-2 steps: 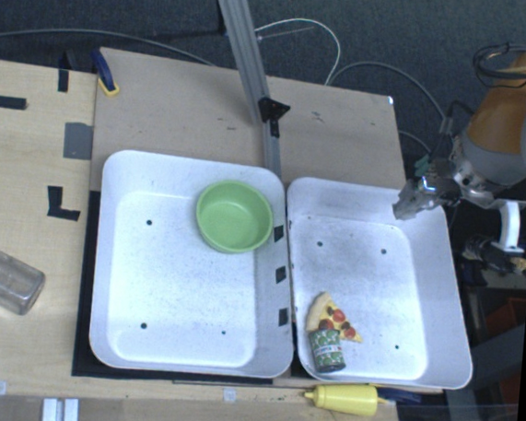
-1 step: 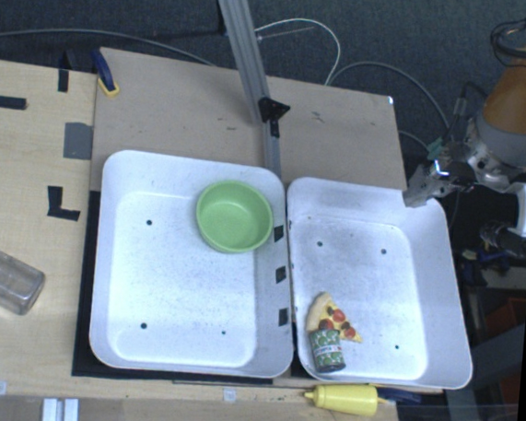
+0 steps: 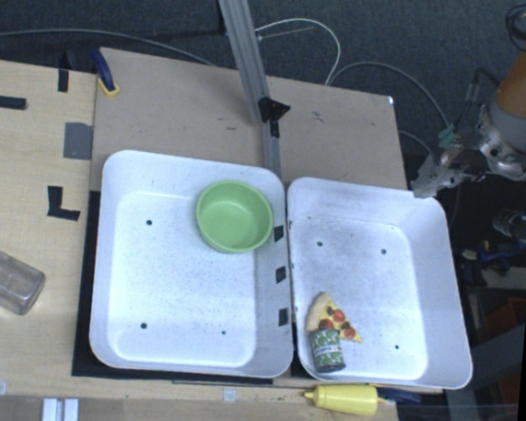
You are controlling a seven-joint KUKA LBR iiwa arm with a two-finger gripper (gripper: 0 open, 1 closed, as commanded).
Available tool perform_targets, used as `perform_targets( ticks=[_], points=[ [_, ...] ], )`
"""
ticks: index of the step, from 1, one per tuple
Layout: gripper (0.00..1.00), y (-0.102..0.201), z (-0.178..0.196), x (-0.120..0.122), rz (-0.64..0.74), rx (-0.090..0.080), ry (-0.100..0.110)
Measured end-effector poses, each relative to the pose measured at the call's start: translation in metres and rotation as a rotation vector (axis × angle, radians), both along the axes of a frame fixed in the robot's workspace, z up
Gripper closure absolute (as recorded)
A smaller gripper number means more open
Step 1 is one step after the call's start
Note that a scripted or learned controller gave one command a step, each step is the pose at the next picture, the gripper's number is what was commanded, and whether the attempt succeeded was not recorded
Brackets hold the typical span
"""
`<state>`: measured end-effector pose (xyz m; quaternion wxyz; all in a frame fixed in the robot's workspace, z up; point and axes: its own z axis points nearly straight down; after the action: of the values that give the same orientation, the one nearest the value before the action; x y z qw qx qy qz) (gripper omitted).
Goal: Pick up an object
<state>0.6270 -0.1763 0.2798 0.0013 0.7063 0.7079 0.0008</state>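
Currently: pizza slice [image 3: 332,315], green-labelled can [image 3: 328,350] touching, right bin [image 3: 424,267]; pincer [image 3: 429,182] state unclear.

We see the arm [image 3: 522,100] at the right edge: orange band over a pale grey wrist housing, dark cables looped above and beside it. The tool [image 3: 430,181] is a slim grey piece with a small green-teal fitting near its base; finer detail is blurred.
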Motion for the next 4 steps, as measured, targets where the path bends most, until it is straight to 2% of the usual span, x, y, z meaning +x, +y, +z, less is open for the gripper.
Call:
perform_targets(
  ticks=[1, 2, 3, 4],
  points=[
    [1.0, 0.056, -0.011, -0.003, 0.004, 0.002, 0.004],
    [1.0, 0.102, -0.012, 0.005, 0.004, 0.002, 0.004],
    [1.0, 0.158, -0.032, 0.015, 0.005, 0.002, 0.006],
    [1.0, 0.22, -0.035, 0.028, 0.006, 0.002, 0.004]
  ],
)
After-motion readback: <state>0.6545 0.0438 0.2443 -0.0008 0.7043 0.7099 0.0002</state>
